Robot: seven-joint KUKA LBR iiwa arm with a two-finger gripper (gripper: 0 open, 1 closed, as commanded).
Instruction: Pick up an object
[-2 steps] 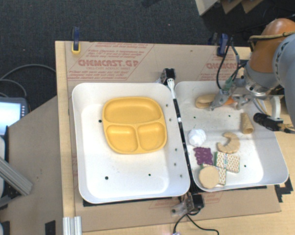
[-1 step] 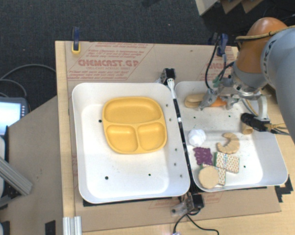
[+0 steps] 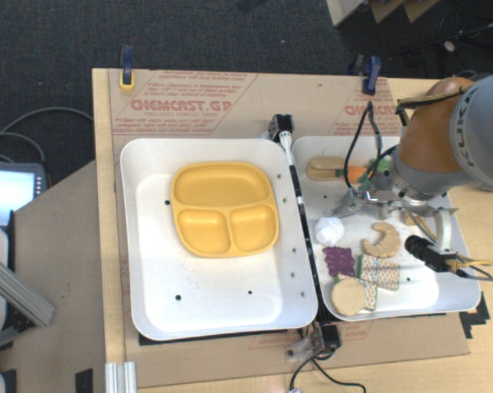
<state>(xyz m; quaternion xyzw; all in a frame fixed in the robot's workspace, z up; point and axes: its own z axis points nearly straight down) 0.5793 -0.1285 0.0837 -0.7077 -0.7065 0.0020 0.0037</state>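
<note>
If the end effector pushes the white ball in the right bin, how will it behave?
The white ball looks round, so it would probably roll. It seems fuzzy and small, so likely light and soft. The purple piece just beside it may stop it.

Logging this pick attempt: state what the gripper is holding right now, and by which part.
It cannot be told. The gripper is low in the right bin, and the wrist hides whatever may be between its tips.

Crowded right bin (image 3: 455, 301); perhaps open floor around yellow tray (image 3: 225, 208)
</note>
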